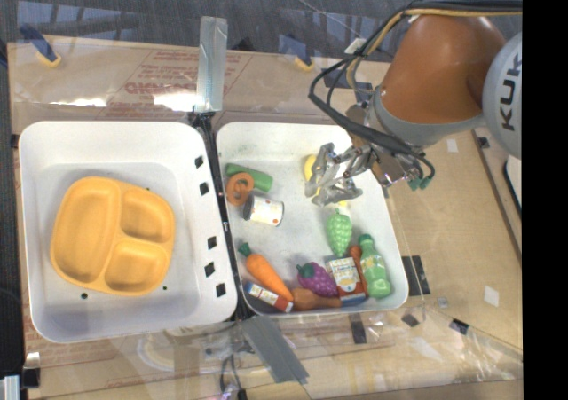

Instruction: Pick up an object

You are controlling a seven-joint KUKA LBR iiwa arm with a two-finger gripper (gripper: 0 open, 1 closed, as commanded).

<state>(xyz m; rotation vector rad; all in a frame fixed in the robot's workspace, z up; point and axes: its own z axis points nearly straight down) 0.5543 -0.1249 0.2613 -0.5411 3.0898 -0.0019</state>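
Observation:
My gripper [332, 182] hangs low in the upper middle of the right bin [293, 137], below the arm's orange band [435, 61]. A yellow toy [311, 166] lies directly under it, with a bit of yellow showing on either side, and the gripper hides most of it. I cannot see whether the toy is held. Just below the gripper lies a bumpy green toy [338, 232]. To its left lie a white can [265, 210] and an orange-and-green piece [241, 184].
Along the right bin's near wall lie a carrot [264, 272], purple grapes [317, 278], a red box [343, 274] and a green bottle [375, 275]. The left bin [53, 141] holds a yellow divided plate [113, 234]. Black cables [342, 79] loop beside the wrist.

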